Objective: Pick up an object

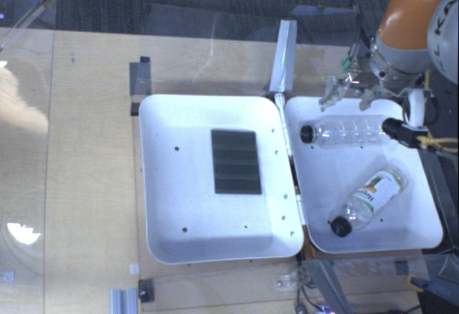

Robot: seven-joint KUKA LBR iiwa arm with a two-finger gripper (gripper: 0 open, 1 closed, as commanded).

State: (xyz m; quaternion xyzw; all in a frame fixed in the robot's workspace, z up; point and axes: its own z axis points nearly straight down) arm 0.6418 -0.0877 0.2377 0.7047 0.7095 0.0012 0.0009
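a clear plastic bottle [343, 131] with a black cap lies on its side in the right bin [430, 230], just below and in front of the tool [353, 92]. a second, labelled bottle [369, 199] lies farther off, nearer the bin's front. the tool hangs over the bin's far rim, nothing between its parts; i cannot tell how they stand. this looks like the approach step: next it needs to lower squarely across the clear bottle's body. the left bin [161, 183] holds a dark slab [235, 161].
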